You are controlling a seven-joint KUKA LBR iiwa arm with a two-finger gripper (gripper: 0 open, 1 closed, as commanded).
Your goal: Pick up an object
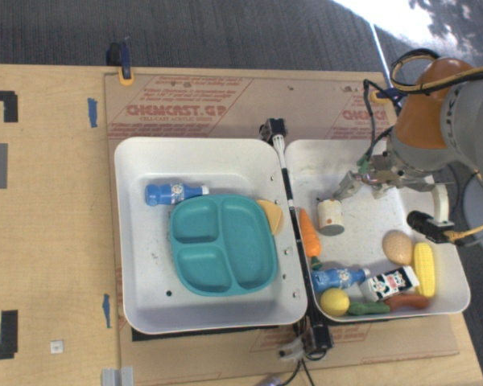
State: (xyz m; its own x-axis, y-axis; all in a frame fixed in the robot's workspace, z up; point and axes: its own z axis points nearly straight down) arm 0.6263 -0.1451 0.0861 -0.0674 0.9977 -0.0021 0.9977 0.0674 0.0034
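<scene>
My gripper (356,182) hangs over the upper part of the right bin (459,296), on the grey arm with the orange band (423,103). Just below and left of it lies a small white cylinder (330,215), apart from the gripper. An orange carrot (308,232) lies along the bin's left wall. Near the front sit a tan egg (398,248), a yellow corn cob (424,268), a blue bottle (336,278), a yellow lemon (334,301), a small black-and-white carton (393,283) and a red piece (406,302).
The left bin (137,215) holds a teal divided plate (223,244), a blue bottle (171,192) and a yellow piece (272,215) tucked at the plate's right edge. A black clamp (272,129) sits where the bins meet. A cable (455,232) trails at the right.
</scene>
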